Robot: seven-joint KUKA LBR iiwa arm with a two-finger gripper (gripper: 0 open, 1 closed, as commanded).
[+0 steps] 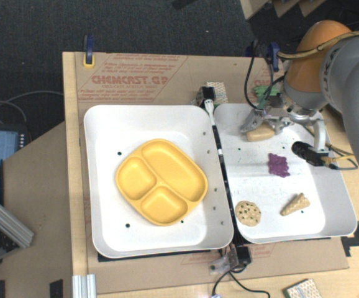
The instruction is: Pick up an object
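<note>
Cookie (248, 212) with dark chips lies at the near edge of the right bin (335, 225), close to the divide between the two bins. Just to its right rests a tan wedge (295, 204), pointed end tilted toward the far right. Beyond these two, near the middle of the same bin, sits a small purple lump (278, 164), apart from everything else. In the left bin (99, 166), a yellow divided plate (161, 181) with three compartments lies flat near the centre.

Farther back in the right bin, the jaws (261, 126) come down at the far-left corner over a pale tan block (259, 133) that lies on the bin floor. The metal fingers straddle the block's top, but I cannot tell how far apart they stand or whether they grip it. Behind them rises the grey arm (347, 73) with its orange band (313, 54), above the bench (130, 79).
</note>
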